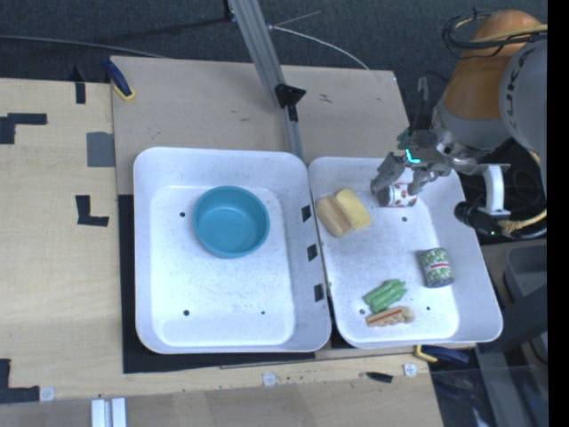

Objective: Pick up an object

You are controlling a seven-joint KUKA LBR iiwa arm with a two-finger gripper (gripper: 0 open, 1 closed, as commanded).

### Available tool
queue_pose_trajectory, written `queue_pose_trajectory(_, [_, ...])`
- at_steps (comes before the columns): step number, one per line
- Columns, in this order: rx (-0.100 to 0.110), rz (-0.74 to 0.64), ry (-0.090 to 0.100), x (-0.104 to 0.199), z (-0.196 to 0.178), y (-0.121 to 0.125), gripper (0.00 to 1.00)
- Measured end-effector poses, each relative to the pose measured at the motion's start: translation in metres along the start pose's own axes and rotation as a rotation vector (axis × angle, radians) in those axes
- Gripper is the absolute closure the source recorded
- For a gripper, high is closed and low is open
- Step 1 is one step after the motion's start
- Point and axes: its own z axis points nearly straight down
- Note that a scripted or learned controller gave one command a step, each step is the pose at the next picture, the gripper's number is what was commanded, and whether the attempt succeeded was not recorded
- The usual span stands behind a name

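My gripper hovers over the far part of the right bin, open, its two dark fingers spread apart. A small white and red object sits just below and between them, on the bin floor. Also in the right bin lie a yellow and tan sponge-like block at the near left of the gripper, a small green patterned can, a green bean pod and a hot-dog-like piece. A blue bowl stands in the left bin.
A slanted metal pole runs from the top of the view to the gap between the bins. The arm's orange and grey body and cables crowd the right bin's far right edge.
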Motion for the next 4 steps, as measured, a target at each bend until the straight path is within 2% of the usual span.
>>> queue_pose_trajectory(1, [-0.002,0.0,0.0,0.0,-0.001,0.001,0.0])
queue_pose_trajectory(2, [0.004,0.001,-0.001,-0.002,0.064,-0.001,0.0])
queue_pose_trajectory(3, [-0.001,0.0,0.006,0.0,0.124,-0.001,0.0])
queue_pose_trajectory(4, [-0.006,-0.001,0.002,0.001,0.121,0.001,0.0])
